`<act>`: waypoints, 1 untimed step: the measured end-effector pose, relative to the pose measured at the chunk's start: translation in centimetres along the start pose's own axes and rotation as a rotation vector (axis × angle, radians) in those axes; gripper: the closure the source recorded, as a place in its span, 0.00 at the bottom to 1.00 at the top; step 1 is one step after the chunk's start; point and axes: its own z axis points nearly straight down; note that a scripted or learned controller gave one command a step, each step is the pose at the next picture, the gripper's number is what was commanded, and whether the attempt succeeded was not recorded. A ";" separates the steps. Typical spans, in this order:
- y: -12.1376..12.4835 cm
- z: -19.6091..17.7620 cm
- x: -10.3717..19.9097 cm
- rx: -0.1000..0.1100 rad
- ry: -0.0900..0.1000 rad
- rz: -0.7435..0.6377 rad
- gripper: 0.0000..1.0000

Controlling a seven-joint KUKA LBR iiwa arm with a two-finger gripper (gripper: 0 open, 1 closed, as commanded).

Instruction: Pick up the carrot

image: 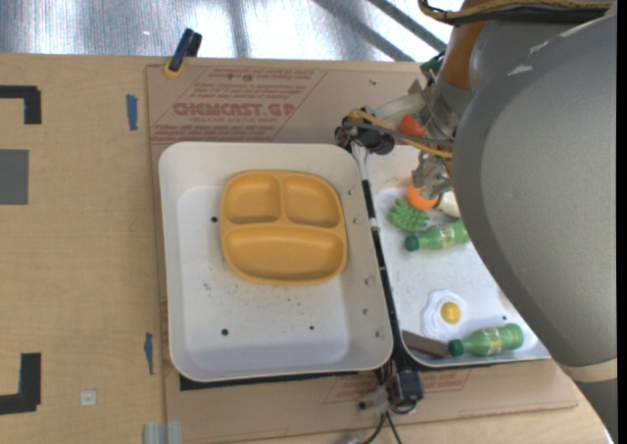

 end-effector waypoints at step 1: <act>3.5 -0.6 -5.6 0.000 0.000 -0.114 1.00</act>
